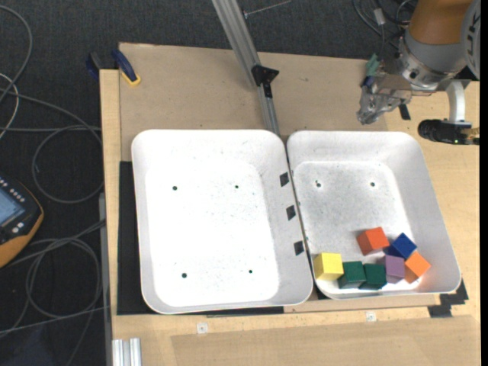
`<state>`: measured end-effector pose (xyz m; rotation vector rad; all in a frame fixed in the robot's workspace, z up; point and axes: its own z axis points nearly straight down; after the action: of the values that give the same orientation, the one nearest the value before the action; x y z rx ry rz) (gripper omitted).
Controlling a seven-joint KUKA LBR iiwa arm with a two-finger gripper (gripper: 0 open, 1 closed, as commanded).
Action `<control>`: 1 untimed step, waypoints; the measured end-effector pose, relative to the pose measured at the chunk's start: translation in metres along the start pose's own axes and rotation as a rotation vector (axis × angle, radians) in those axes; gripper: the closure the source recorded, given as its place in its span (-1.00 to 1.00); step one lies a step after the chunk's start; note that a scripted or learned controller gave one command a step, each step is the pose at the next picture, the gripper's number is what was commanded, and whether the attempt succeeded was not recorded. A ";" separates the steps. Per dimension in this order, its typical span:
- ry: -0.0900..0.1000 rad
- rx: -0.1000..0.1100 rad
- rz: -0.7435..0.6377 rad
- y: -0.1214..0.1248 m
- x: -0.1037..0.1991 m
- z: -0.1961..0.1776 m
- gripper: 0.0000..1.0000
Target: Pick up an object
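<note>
Presently, the blocks (374, 263) cluster in the near corner of the right bin (427, 174), pressed close to its near wall, leaving open floor behind them. Beyond the bin's far rim, well apart, hangs the gripper (371, 111); whether it is open or closed cannot be told.

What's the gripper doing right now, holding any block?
Gripper: above the bench past the right bin's far rim, holding nothing; the blocks lie in that bin's near corner.
</note>
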<state>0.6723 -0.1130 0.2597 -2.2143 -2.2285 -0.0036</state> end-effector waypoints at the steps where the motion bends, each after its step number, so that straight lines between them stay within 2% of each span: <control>1: 0.001 0.002 -0.001 -0.004 0.060 -0.005 1.00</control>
<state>0.6679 -0.0528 0.2652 -2.2115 -2.2276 -0.0026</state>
